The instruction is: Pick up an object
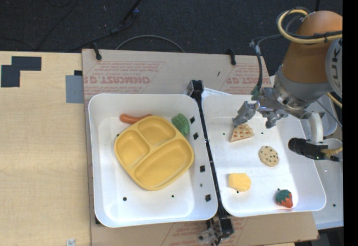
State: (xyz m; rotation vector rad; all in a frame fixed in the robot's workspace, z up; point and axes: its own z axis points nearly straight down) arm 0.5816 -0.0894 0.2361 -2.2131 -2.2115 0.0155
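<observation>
Because your gripper hangs with jaws spread and nothing between them just above the waffle wedge in the right bin, a shallow close could skid that flat piece away.

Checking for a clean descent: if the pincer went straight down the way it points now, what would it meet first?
Probably the waffle wedge, lying just under the pincer on the right bin's floor, though height is hard to judge from this slant.

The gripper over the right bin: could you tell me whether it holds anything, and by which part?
Nothing is held. The gripper hangs open above the waffle wedge, with no object between its fingers.
</observation>
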